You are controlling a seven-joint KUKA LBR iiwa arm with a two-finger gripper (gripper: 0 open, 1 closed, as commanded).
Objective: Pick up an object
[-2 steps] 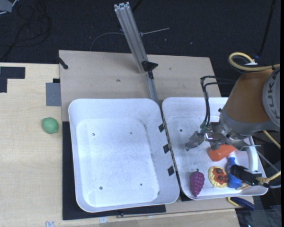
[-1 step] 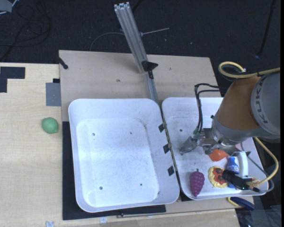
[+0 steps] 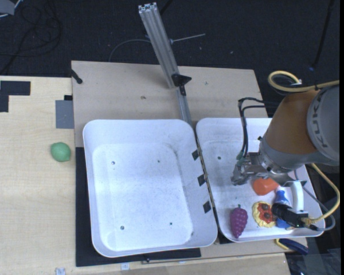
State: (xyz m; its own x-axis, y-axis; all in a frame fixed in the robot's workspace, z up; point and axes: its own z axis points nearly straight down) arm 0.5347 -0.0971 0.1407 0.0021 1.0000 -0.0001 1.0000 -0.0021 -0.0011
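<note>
Start from the lower right of the frame: the purple grape-shaped toy [image 3: 238, 221] lies apart from the yellow-red toy [image 3: 264, 213], so aim there for a clean grasp. Above it, the pincer [image 3: 241, 173] hangs low in the right white bin [image 3: 218, 142]; whether it is spread you cannot tell. The grey, orange-banded arm [image 3: 301, 128] leans in from the right.

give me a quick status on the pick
Gripper low in right bin, nothing seen held. Orange object beside it; purple grapes nearer the front. Green ball on the bench.
</note>
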